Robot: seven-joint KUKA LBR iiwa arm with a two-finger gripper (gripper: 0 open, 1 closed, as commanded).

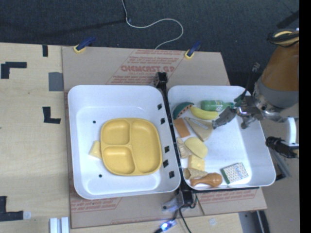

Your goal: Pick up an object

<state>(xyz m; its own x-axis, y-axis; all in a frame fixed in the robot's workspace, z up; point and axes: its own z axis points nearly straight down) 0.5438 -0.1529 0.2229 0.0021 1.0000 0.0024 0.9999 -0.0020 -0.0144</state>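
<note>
The right bin [252, 149] holds several toy foods. A green bottle [212, 104] and a banana [204, 113] lie at its back. Beside them are a green-rimmed slice [181, 109], an orange block [181, 128] and a pale wedge [200, 128]. Nearer the front lie a yellow chip [196, 147], a cheese piece [197, 163], a brown drumstick [206, 180] and a patterned packet [234, 172]. My gripper [234, 120] hangs over the bin's back right, just right of the banana. It is open with nothing between its fingers.
The left bin [82, 110] carries a yellow divided plate [131, 145] with a pale yellow piece [95, 149] at its left side. The arm's grey body [279, 81] stands over the right bin's far right edge. A black divider [167, 130] separates the bins.
</note>
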